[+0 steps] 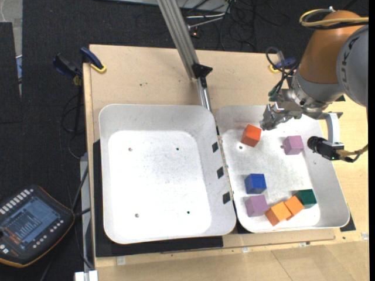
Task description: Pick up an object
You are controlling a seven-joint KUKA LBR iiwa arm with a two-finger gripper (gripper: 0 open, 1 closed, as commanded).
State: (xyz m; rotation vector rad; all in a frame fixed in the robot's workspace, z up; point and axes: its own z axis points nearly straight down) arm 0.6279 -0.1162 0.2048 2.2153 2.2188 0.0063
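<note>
Camera view, orange block (251, 135) just beside fingers (270, 122)

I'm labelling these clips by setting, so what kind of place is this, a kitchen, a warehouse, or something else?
Most likely a robotics lab. A wooden bench bears two shallow white bins, the right one scattered with coloured blocks; a teach pendant lies on the dark floor, and cables trail behind.

Two bins (111, 157), six blocks (255, 183)
</note>
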